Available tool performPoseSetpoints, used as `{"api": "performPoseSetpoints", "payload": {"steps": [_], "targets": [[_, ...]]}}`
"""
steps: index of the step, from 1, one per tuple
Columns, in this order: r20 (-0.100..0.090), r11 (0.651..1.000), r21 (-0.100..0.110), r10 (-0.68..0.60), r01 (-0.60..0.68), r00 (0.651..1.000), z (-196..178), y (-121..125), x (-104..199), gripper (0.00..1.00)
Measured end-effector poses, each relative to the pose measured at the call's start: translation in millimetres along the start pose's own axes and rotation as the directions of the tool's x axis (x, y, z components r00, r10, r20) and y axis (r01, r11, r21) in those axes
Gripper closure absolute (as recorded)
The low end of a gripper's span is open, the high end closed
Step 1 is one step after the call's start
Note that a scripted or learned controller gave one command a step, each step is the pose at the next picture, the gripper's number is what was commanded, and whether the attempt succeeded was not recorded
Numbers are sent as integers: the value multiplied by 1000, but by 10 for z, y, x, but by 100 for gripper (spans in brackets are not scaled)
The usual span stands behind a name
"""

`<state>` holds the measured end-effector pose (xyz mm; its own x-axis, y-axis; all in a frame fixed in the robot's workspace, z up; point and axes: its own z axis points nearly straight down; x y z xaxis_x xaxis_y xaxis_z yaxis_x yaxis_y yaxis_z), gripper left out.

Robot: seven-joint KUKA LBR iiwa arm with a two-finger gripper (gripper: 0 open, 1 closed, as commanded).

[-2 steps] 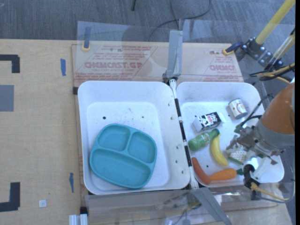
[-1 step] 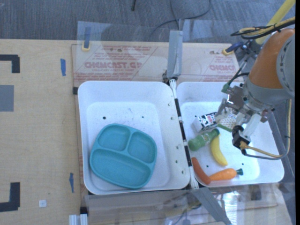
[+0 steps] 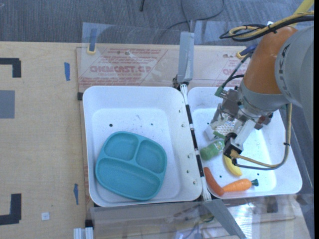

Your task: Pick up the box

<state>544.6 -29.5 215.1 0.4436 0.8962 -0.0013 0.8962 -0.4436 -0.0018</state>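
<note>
Right bin (image 3: 279, 180), near edge: orange carrot (image 3: 236, 185) lies along the rim. Just beyond it is a yellow banana (image 3: 231, 166), then a small green item (image 3: 211, 150) close to the inner wall. The box (image 3: 223, 129), pale with a printed pattern, sits past these, toward the bin's inner side and about midway between its near and far edges, partly covered by the tool. Gripper (image 3: 223, 119) hangs directly over the box, the arm reaching in from the right. Jaw state cannot be told from this view, nor whether the tool touches the box.

Risks, as judged: the box is crowded on its near side by the green item and banana, so a descent slightly off centre could catch or nudge a neighbour, or tip the box so that it slips. The inner wall just beside it leaves little clearance on that side.

Open room: bare floor toward the bin's outer edge and far corner, and straight up. Left bin (image 3: 124, 106) holds a teal divided plate (image 3: 130, 166), well apart from the work.
</note>
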Motion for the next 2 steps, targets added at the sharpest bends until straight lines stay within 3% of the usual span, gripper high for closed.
{"api": "performPoseSetpoints", "payload": {"steps": [2], "targets": [[3,1000,2,-7,7,1000,-188,-3,28,100]]}}
